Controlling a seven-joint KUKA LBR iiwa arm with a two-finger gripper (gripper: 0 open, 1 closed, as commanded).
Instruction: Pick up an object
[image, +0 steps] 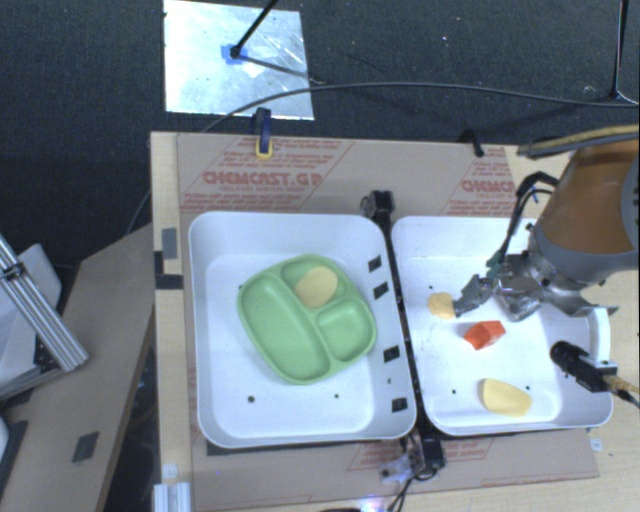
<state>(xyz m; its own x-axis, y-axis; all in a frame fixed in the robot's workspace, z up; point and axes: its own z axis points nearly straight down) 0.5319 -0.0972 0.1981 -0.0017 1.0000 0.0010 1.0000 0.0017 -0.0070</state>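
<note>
Over two white bins, L one (215, 300) bearing a green divided plate (300, 322) w/ a pale yellow piece (317, 287) in one compartment, my gripper (478, 295) hangs in the R bin (440, 400) (fingers apart, holding nothing) just beside a small yellow piece (441, 305), near an orange block (485, 335) and yellow wedge (505, 398).

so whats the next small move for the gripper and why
Probably ease the gripper down and slightly left onto the small yellow piece in the right bin. Its tip sits right beside that piece, closer than the orange block or the larger yellow piece.
</note>
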